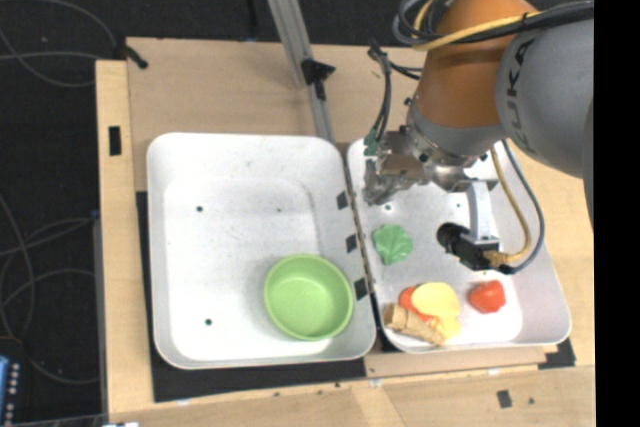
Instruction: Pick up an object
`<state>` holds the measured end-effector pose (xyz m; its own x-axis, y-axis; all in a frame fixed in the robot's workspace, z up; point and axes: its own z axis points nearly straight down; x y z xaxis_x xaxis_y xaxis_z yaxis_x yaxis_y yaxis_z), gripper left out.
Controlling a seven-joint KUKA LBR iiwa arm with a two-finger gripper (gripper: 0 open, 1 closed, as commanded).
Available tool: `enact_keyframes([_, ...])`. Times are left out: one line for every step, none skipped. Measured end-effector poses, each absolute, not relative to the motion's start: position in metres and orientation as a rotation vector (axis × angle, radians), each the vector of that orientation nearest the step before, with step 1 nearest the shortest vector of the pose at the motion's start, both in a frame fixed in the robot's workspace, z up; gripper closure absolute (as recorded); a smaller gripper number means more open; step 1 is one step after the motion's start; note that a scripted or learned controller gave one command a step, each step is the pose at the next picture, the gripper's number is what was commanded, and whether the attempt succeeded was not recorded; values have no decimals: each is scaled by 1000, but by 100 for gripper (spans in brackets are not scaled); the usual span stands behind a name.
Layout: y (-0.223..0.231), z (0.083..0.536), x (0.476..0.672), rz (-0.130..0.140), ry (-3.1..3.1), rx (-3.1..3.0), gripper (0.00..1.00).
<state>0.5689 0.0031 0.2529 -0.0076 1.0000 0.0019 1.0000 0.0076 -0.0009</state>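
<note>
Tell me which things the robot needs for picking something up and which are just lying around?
For the job: gripper; green lump nearest it; yellow piece, red piece and tan piece, all in the right bin.
Probably just lying about: green bowl in the left bin; metal rail.

Two white bins [230, 205] are sitting side by side on the tan bench [200, 85]; a metal post [285, 10] is rising behind.

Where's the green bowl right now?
Camera view: the green bowl sits in the left bin, at its lower right corner, across the rims from the crumpled green lump.
</note>
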Motion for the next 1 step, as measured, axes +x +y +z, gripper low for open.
enact_keyframes([54, 241, 554, 0, -2228, -2213, 100])
